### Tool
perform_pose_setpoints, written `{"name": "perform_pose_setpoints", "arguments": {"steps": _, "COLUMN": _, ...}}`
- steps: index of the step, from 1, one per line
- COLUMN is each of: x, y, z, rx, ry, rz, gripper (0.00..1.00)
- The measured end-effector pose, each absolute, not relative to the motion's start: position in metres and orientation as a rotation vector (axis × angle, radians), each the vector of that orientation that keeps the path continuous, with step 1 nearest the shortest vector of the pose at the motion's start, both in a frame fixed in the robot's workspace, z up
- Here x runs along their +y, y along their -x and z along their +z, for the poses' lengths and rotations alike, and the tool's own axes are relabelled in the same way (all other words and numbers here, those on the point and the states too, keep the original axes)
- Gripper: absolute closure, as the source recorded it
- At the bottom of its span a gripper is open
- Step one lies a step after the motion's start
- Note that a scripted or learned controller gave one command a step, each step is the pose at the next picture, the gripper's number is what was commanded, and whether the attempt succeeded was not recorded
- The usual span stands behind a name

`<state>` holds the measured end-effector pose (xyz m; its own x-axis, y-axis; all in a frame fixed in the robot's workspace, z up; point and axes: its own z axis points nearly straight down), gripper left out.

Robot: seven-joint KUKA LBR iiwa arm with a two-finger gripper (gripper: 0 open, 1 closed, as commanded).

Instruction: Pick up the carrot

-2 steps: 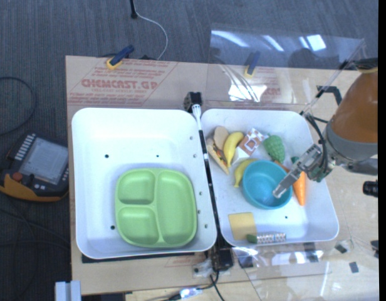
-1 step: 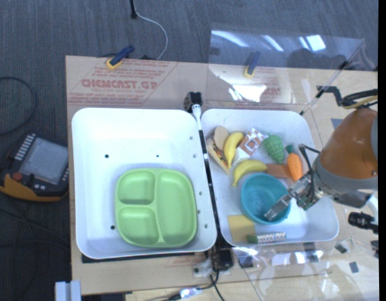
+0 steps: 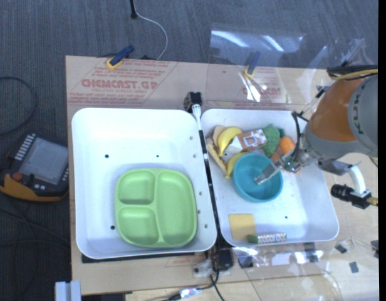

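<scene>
Carrot [image 3: 286,145]: small orange piece in the right bin [image 3: 318,227], lying just up and to the right of the gripper tip, touching or nearly touching the green vegetable [image 3: 272,133] on its far side.
Gripper [image 3: 267,175]: reaching in over the blue bowl [image 3: 257,179], tip above the bowl's inside; at this scale I cannot tell how the jaws stand, and nothing is visible between them.
Neighbours: bananas [image 3: 224,144] well to the left of the jaws, a brown packet [image 3: 250,140] just beyond them, a yellow sponge [image 3: 241,224] nearer the camera.
Other bin: green divided plate [image 3: 156,207], well apart from the jaws.
Handling, as a guess: likely a light, stiff toy, smooth and rounded, so it may roll or slip out of a loose pinch.
Where to grip: across the thick middle, jaws square to its long axis, clear of the bowl rim and the green vegetable.
Stage: approach; carrot not yet taken.
</scene>
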<state>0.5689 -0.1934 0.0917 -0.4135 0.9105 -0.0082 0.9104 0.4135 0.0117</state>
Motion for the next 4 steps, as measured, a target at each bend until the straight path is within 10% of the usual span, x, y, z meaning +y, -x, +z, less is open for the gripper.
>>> {"name": "perform_pose_setpoints", "arguments": {"steps": 1, "x": -0.204, "y": -0.622, "z": 0.090, "rx": 2.386, "ry": -2.064, "rz": 0.032, "gripper": 0.00}}
{"name": "perform_pose_setpoints", "arguments": {"steps": 2, "x": -0.215, "y": -0.621, "z": 0.102, "rx": 2.371, "ry": -2.055, "rz": 0.004, "gripper": 1.00}}
{"name": "perform_pose_setpoints", "arguments": {"steps": 3, "x": -0.176, "y": -0.656, "z": 0.205, "rx": 2.395, "ry": -2.018, "rz": 0.003, "gripper": 1.00}}
{"name": "perform_pose_setpoints", "arguments": {"steps": 4, "x": -0.211, "y": -0.586, "z": 0.101, "rx": 2.728, "ry": -1.557, "rz": -0.001, "gripper": 1.00}}
